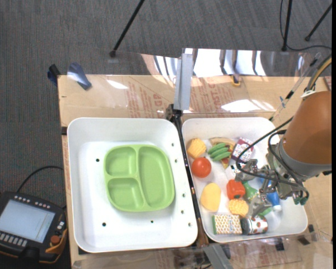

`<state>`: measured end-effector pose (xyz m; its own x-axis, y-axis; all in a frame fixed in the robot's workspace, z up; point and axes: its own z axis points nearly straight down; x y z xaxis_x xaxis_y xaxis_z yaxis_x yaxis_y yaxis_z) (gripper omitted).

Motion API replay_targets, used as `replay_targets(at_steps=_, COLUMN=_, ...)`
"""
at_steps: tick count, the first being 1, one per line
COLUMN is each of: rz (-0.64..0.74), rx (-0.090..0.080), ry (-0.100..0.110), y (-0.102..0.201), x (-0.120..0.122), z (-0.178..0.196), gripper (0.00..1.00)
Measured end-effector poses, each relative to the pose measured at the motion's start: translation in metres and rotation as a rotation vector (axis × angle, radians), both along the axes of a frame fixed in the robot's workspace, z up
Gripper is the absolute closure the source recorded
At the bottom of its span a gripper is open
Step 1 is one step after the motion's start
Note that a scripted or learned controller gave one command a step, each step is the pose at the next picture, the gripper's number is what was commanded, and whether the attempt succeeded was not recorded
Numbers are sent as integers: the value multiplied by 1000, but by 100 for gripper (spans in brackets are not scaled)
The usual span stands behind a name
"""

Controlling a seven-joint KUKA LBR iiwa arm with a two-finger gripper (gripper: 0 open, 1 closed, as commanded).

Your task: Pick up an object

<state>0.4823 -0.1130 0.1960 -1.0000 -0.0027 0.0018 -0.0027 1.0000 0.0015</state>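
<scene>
- Orange band and grey wrist of the arm (308, 144) hang low over the right bin (291, 220), with the gripper (262, 190) down among the toy food.
- Whether it is open or closed I cannot tell; the metal parts blur into the clutter beneath.
- The likeliest target, in my judgement, is the red pepper (235, 188), just to the gripper's left: glossy, lumpy, green at the stem.
- Risk one: the pile is crowded. A yellow corn piece (238, 207) touches the pepper below, so a close could catch two things or shove both aside.
- Risk two: the pepper's rounded, slick-looking skin could squirt out of a pinch.
- Further left sit a red tomato (201, 167) and yellow lemon (210, 197), more isolated.
- The green divided plate (139, 178) lies well away in the left bin (84, 206).
</scene>
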Motion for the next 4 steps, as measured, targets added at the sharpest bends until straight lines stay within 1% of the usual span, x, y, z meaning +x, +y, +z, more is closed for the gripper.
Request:
replay_targets(at_steps=1, rz=42, rx=1, ry=1, y=4, x=50, z=-111, gripper=0)
replay_targets(at_steps=2, rz=47, rx=0, ry=-1, y=6, x=52, z=-100, gripper=100)
replay_targets(at_steps=3, rz=248, rx=-2, ry=-8, y=26, x=8, z=-108, gripper=100)
replay_targets(at_steps=4, rz=351, rx=-3, ry=-15, y=63, x=47, z=49, gripper=100)
